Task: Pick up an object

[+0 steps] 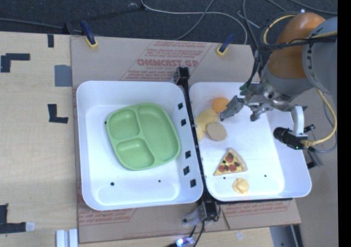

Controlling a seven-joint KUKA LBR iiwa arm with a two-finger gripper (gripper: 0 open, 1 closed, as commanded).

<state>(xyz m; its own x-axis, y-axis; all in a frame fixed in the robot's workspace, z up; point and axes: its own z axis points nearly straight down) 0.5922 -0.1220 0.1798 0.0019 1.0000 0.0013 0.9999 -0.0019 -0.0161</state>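
In the camera view, two shallow white plastic bins are seen side by side on a brown cardboard sheet (pixel 164 56) at the centre of the frame. The left white bin (pixel 90 130) is occupied by a light green three-compartment plastic tray (pixel 143 136), lying flat and turned slightly askew. The right white bin (pixel 285 180) is occupied by several small toy foods: a small orange ball (pixel 220 103) at its upper left, a pale yellow curved piece (pixel 205 118) just below it, and a round tan disc (pixel 216 132) touching that yellow piece. Lower in the bin, near the middle, a triangular toy pizza slice with red and dark toppings (pixel 230 163) is found, and a small yellow lumpy piece (pixel 240 186) is placed just below it, near the bin's lower wall.

The grey arm with its orange band (pixel 293 37) is seen entering from the upper right of the frame. Its two-finger gripper (pixel 244 108) is held over the upper part of the right bin, its fingers spread apart (one dark finger (pixel 231 107) is pointed toward the orange ball, just beside it). Nothing is seen between the fingers. A blue-and-yellow clamp (pixel 88 35) is fixed at the upper left of the cardboard
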